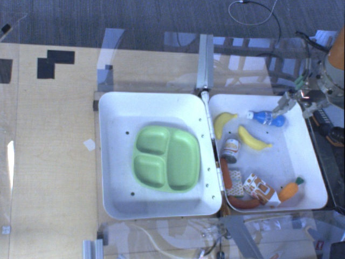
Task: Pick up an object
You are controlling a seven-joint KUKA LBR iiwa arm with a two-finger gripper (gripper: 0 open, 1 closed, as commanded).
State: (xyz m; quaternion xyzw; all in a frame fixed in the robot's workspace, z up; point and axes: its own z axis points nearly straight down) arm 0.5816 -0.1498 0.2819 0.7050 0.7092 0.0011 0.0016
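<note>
- The big left white bin [110, 161] holds a green plastic plate with three parts [166, 157] in its middle.
- The right white bin [315, 169] holds the small toys.
- The grey arm [329, 82] reaches over the right bin's back right corner.
- The gripper [281, 108] hangs by the back edge, just beside a blue toy bottle with a white cap [268, 118]. I cannot tell how its jaws stand.
- A yellow toy banana [253, 138] lies near the bin's middle, a yellow lemon-like piece [223, 123] by the left wall.
- A small brown jar [230, 149] sits below.
- A toy carrot [289, 190] lies in the front right corner.
- The round bottle could roll away if pushed sideways, so the grab may miss.
</note>
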